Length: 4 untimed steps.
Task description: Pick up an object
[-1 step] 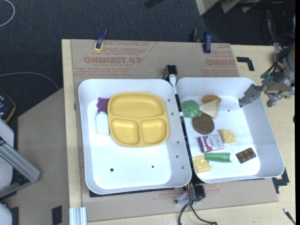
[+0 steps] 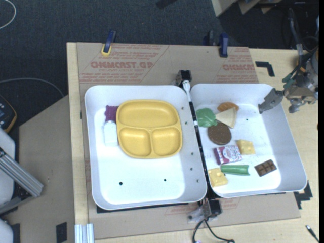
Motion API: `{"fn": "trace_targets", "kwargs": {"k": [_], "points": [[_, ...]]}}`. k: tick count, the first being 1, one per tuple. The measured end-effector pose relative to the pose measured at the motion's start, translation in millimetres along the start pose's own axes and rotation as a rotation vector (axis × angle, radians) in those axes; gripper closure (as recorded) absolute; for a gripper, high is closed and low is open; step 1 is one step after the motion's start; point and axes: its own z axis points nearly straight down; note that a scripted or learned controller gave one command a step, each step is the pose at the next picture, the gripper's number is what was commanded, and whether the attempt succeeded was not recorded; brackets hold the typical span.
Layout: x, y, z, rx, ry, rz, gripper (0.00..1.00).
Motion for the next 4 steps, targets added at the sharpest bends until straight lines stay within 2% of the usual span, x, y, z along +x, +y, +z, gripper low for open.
{"fn": "trace_targets", "kwargs": {"k": [2,3,4], "points": [[5,5,87,0.007,0.002,0.000,0.00],[5,6,150,0.007,0.003,0.000,0.00],[5,5,186,0.006,0.002,0.000,0.00]]}}
